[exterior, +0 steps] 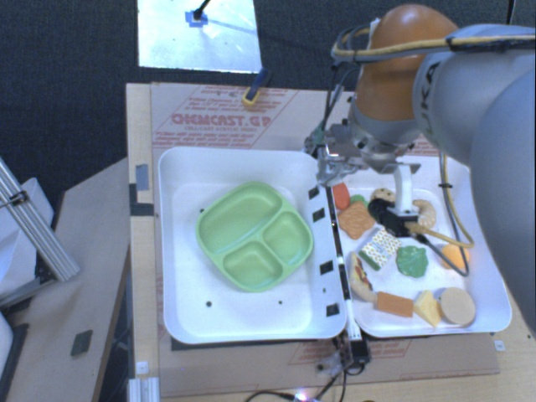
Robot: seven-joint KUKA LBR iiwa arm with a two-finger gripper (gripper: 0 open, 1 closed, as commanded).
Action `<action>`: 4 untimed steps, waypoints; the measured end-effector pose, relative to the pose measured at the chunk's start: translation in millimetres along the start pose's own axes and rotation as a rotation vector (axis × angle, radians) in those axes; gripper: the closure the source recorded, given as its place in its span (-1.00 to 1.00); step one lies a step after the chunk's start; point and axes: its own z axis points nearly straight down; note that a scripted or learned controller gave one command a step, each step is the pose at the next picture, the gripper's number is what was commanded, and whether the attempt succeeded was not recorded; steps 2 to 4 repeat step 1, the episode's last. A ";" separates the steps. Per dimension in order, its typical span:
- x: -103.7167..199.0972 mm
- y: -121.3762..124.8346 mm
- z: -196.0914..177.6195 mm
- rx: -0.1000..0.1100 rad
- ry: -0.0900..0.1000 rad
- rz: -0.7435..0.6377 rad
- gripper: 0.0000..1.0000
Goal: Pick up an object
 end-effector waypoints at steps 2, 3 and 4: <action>-6.8 0.5 19.5 0.002 -0.001 0.006 1.00; -6.8 0.5 19.5 0.002 -0.001 0.006 1.00; -6.8 0.5 19.5 0.002 -0.001 0.006 1.00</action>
